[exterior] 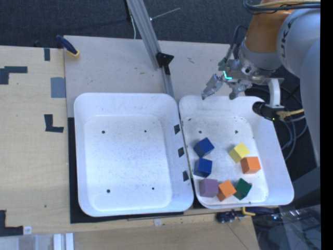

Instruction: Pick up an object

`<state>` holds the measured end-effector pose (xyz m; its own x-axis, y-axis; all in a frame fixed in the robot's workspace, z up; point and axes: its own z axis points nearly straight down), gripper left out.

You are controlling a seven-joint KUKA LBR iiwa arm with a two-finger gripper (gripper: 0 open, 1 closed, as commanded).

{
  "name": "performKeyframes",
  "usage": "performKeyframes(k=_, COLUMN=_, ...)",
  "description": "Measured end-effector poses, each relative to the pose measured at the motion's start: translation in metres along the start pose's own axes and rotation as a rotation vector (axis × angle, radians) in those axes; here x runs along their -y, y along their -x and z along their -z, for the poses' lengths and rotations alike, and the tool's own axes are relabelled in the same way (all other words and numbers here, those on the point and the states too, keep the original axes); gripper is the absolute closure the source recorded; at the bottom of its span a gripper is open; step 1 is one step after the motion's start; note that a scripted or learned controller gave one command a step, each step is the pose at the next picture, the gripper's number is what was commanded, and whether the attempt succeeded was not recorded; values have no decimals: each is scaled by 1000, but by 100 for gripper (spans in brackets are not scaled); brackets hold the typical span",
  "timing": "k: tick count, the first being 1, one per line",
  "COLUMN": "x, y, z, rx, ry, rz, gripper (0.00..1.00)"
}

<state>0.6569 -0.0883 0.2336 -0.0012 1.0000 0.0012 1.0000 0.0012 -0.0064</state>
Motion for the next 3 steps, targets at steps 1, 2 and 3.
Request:
performKeyframes(k=1, x=-1, y=0, z=3, rx=1, ry=5, rz=1, gripper=0)
performKeyframes(k=2, x=5, y=7, z=-57, rx=2, ry=-1, rz=0, gripper=0)
performKeyframes(k=3, x=7, y=4, z=-101, rx=2, ry=0, rz=1, gripper=0)
